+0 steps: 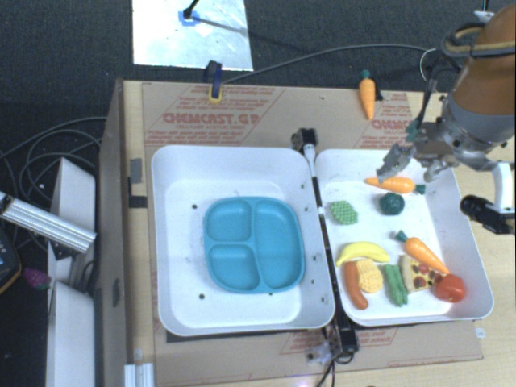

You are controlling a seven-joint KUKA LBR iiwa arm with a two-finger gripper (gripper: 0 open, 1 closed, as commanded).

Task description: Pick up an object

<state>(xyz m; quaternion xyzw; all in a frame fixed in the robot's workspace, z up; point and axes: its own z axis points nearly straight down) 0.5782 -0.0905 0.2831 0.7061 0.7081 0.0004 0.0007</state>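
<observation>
My gripper (414, 166) hangs over the back of the right bin (476, 248), open, with one finger (393, 162) to the left and the other to the right. Nothing sits between them. Just below the fingertips lies a small orange carrot-like piece (397, 185) on the bin floor. A dark teal ball (392, 204) rests close in front of it. Further toward the front are a green waffle piece (344, 212), a banana (363, 252), a carrot (421, 252), a pizza slice (419, 275) and a red tomato (450, 287).
The left bin (173, 216) holds a blue divided plate (252, 244). A sausage (355, 285), corn (370, 276) and a green bean (395, 285) crowd the right bin's front. Another carrot (368, 95) lies on the cardboard behind the bins.
</observation>
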